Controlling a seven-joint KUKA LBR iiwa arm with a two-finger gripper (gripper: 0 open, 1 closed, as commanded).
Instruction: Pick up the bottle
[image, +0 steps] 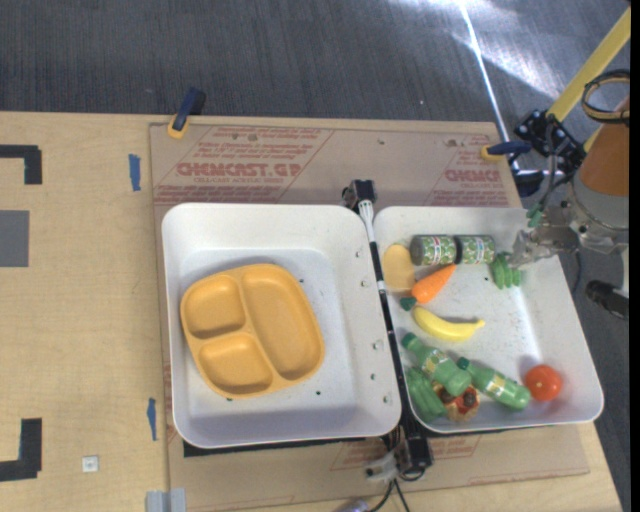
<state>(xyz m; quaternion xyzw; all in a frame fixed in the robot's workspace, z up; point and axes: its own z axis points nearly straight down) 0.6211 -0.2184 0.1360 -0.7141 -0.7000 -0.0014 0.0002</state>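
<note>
At the right of the frame, my pincer (527, 245) hangs over the right bin's (565, 330) top edge (open or closed, I cannot tell). The bottle (452, 249) lies just left.

Two white bins (180, 300) sit side by side. One yellow divided plate (250, 328), one can (452, 249), one carrot (433, 285), one banana (447, 325), one tomato (543, 382), two green bottles (490, 385).

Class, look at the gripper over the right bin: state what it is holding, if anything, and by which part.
Nothing is held. The gripper sits at the right bin's upper right edge, beside the bottle, with nothing between its jaws.
</note>
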